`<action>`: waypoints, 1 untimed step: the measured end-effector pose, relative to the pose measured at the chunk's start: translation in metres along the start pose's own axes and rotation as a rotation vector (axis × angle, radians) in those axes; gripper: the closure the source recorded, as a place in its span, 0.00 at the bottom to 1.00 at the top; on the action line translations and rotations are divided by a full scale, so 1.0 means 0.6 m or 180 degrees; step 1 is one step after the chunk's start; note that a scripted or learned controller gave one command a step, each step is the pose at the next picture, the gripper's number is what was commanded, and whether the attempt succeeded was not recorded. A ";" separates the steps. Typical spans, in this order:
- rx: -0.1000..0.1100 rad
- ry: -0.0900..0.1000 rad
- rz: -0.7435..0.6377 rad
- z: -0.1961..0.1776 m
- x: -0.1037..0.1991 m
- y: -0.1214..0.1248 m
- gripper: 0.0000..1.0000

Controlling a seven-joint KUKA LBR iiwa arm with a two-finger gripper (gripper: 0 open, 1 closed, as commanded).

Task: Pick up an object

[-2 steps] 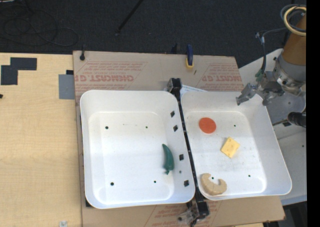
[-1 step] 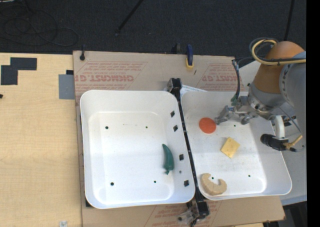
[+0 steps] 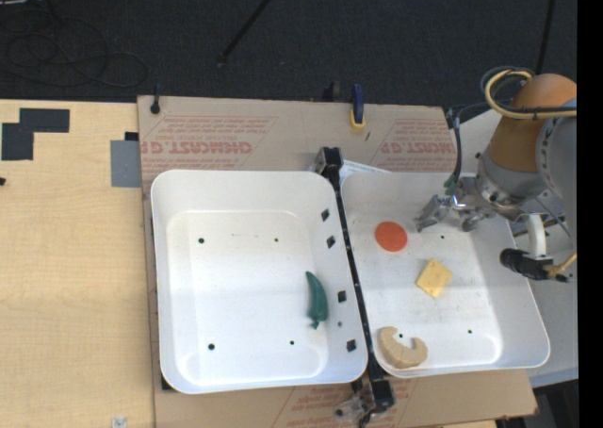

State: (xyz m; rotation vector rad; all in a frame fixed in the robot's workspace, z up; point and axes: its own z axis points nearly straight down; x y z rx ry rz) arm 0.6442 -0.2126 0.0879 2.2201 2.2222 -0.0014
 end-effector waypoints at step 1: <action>0.0015 0.0006 0.0001 0.001 0.001 -0.057 0.00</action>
